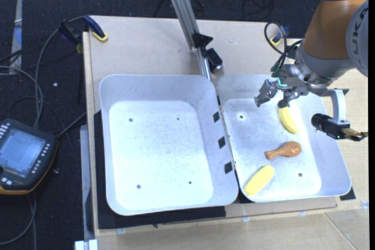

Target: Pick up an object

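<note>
Three objects lie in the right bin (328, 184). A yellow banana (289, 120) rests near the bin's upper right, a brown drumstick-shaped toy (284, 151) lies below it, and a yellow oblong piece (259, 180) sits near the front edge. My gripper (273, 100) hangs over the bin's upper part, just up and left of the banana. Its two dark fingers are spread open with nothing between them. The right fingertip (285, 102) is close to the banana's top end.
The left bin (111, 96) sits beside the right one, joined along a middle ridge with black clips (223, 141). A slanted metal pole (181, 0) rises behind the bins. A pendant (20, 152) lies far left, off the bench.
</note>
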Controlling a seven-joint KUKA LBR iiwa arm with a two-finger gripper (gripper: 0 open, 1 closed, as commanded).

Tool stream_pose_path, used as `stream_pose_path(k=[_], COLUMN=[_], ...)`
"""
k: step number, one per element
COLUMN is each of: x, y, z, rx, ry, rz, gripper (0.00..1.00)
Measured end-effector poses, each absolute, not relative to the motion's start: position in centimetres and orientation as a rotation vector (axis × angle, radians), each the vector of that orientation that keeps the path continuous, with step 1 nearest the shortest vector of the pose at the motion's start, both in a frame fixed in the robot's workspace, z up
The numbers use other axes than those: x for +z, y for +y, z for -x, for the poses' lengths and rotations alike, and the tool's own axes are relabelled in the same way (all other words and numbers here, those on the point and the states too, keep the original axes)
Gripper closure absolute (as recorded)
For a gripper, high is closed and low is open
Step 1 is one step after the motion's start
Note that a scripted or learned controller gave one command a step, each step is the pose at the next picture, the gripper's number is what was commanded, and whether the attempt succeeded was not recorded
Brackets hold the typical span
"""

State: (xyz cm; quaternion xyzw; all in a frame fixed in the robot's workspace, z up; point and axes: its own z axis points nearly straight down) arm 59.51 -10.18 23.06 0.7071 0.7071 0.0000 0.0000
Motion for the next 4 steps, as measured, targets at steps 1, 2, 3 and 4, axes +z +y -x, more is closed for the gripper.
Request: stream_pose_path(k=[1,2,3,4], x=[23.1,18.1,12.6,9.4], y=[-10.2,-9.7,-10.0,-9.9], z=[-59.5,-58.6,-59.4,-59.3], rx=[0.0,-0.004,-0.005,-0.003], ry=[2.222,2.224,2.224,2.223], rz=[-2.221,-2.223,-2.224,-2.223], gripper=[0.0,0.0,0.0,0.0])
